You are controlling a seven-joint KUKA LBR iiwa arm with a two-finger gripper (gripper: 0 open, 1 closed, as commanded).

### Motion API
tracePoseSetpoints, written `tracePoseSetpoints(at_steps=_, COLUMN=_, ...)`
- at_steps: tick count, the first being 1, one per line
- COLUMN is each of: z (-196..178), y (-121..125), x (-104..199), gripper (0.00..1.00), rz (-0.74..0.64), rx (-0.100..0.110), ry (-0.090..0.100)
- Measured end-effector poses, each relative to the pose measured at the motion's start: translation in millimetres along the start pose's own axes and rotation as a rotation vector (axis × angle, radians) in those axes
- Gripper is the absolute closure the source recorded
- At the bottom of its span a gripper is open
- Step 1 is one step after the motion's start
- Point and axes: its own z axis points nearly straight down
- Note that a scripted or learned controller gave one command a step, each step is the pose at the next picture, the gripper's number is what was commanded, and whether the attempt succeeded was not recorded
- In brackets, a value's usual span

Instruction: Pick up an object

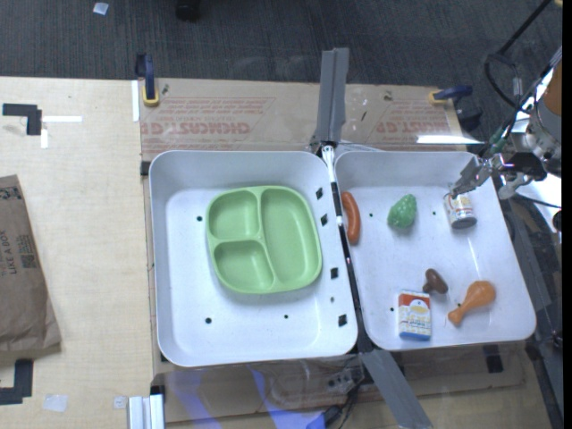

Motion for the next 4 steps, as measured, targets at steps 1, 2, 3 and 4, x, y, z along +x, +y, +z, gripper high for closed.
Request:
tracePoseSetpoints(at_steps=1, z=106.1, y=35.6, x=52.7, gripper=0.00, rz=0.116, rx=0.001, ry=0.000)
tracePoseSetpoints(at_steps=2, z=168.5, y=45.6, x=72.8, gripper=0.00, rz=0.019, rx=-0.002, ry=0.000)
tracePoseSetpoints(at_steps=3, z=159.0, y=45.5, x=70.8, gripper=1.00, rz=0.022, rx=-0.002, ry=-0.001)
tracePoseSetpoints(at_steps=4, z=67.8, y=85.7, x=134.5, gripper=1.00, rz=-0.030, rx=-0.003, ry=-0.001)
